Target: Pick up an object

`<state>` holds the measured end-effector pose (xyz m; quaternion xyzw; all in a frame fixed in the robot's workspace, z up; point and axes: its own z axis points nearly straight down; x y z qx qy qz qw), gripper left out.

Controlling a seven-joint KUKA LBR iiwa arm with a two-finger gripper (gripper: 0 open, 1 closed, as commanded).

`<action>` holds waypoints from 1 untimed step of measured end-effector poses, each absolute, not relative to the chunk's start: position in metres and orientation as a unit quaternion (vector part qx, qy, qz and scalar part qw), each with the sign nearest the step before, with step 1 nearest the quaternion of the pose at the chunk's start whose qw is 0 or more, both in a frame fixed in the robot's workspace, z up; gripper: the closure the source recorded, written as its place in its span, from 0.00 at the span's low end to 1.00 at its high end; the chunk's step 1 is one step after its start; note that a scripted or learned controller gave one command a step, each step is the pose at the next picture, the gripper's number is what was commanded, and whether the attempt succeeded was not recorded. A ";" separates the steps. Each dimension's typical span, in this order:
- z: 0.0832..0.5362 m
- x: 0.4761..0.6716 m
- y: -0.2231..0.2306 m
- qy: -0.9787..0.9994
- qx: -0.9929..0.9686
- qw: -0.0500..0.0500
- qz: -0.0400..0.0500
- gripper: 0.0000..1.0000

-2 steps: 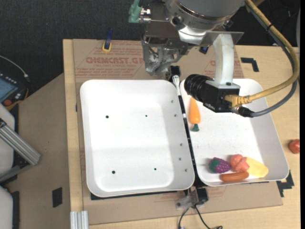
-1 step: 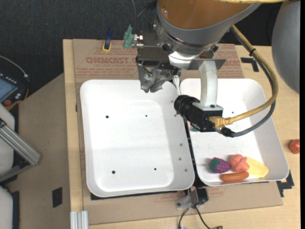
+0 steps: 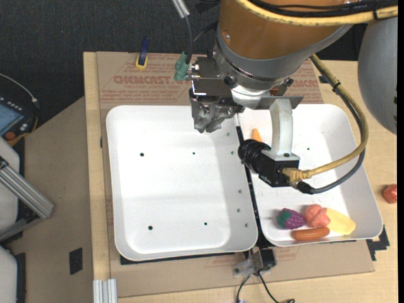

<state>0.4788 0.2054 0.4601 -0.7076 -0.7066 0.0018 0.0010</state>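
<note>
The jaws (image 3: 209, 120) hang over the left bin's (image 3: 126, 232) far right corner; whether they are open, I cannot tell. Toy food (image 3: 314, 223) lies well away.

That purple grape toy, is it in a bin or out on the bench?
In. The purple grape toy lies inside the right bin, near its front edge, beside a sausage.

The word "CHEMCAST" is printed in red on the brown cardboard sheet (image 3: 129, 79) at the far left, behind the bins.
</note>
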 end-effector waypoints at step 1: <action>0.456 0.479 0.224 -0.707 -0.707 0.001 0.002 1.00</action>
